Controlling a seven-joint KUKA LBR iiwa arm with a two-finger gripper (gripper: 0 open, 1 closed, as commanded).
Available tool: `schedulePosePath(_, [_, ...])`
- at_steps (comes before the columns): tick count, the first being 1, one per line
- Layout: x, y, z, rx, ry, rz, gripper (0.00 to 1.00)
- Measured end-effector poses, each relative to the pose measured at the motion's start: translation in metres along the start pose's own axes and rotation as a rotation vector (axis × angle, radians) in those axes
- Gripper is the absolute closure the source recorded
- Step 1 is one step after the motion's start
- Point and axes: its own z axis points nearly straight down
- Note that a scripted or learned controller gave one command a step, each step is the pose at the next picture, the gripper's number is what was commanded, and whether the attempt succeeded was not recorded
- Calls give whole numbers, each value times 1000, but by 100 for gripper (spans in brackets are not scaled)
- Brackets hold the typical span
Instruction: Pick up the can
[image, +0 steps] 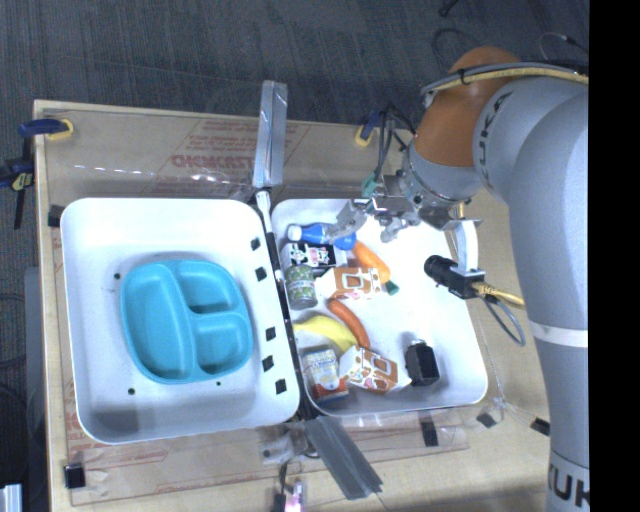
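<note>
The can (302, 288) is small, with a grey lid and a greenish label. It stands upright by the left wall of the right bin (455, 330), between a black-and-white carton (311, 257) and a banana (322, 330). My gripper (369, 220) hangs over the back of that bin, up and to the right of the can and apart from it. Its fingers are spread open with nothing between them, just above a bottle with a blue cap (322, 235) and a carrot (372, 259).
The right bin is crowded: an orange-and-white carton (352, 283), a sausage (349, 318), an orange-labelled tin (323, 370), another carton (373, 372) and a black block (422, 362). A blue divided plate (190, 320) lies in the left bin (90, 240).
</note>
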Motion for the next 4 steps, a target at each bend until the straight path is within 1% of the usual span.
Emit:
schedulePosePath(1, [-21,34,-25,-4,0,139,0])
schedulePosePath(2, [2,-17,78,-2,0,392,0])
schedulePosePath(3, [30,-73,98,-49,-10,512,0])
schedulePosePath(4, [12,-103,101,-42,-8,498,0])
